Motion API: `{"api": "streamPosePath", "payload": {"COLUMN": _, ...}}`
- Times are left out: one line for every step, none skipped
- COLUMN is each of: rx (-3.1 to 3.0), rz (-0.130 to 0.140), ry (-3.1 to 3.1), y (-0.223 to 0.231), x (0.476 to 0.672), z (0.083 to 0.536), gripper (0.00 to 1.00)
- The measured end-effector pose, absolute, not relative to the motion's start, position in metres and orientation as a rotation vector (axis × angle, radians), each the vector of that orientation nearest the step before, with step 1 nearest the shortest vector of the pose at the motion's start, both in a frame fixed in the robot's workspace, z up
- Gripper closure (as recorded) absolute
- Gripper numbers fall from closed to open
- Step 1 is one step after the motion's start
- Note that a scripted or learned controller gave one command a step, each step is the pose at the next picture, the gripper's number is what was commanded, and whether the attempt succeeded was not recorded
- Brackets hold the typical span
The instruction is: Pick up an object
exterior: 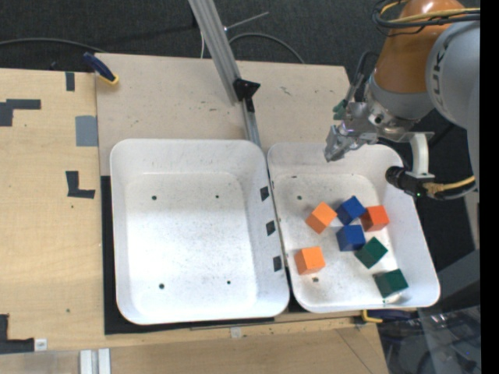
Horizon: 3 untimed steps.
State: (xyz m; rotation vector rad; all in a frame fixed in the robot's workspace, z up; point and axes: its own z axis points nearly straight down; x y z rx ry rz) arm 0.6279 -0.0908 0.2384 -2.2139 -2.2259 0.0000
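The grey metal two-finger pincer (337, 150) hangs over the far rim of the right-hand shallow white plastic bin (405, 287), tips pointing down and toward the left. No block sits between its tips — it holds nothing; how far apart the tips stand cannot be made out at this slant. Above it, the grey arm with the orange band (421, 45) comes in from the right edge of the view.

Contents of the right bin, all well apart from the pincer and nearer the front:
- orange cube (320, 217), tilted, left of centre
- blue cube (351, 208), just beside it on the right
- red-orange cube (375, 217), touching or nearly touching that blue cube
- second blue cube (350, 237), just in front of the first
- dark green cube (373, 252), beside the second blue cube — to its right and front
- second dark green cube (391, 282), near the front right corner
- second orange cube (309, 259), alone at the front left

The left-hand shallow white plastic bin (125, 209) sits side by side with the right one, rims touching. A grey metal bar (222, 41) slants down from the top to the gap between the bins. Both bins rest on a tan wooden bench (47, 209).
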Motion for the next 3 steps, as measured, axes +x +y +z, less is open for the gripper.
{"api": "streamPosePath", "payload": {"rx": -2.211, "rz": 0.000, "ry": -2.227, "y": -0.028, "x": 0.624, "z": 0.232, "gripper": 1.00}}
{"api": "streamPosePath", "payload": {"rx": -2.212, "rz": 0.002, "ry": -2.227, "y": 0.026, "x": 0.616, "z": 0.225, "gripper": 1.00}}
{"api": "streamPosePath", "payload": {"rx": -2.211, "rz": 0.001, "ry": -2.227, "y": 0.087, "x": 0.616, "z": 0.219, "gripper": 1.00}}
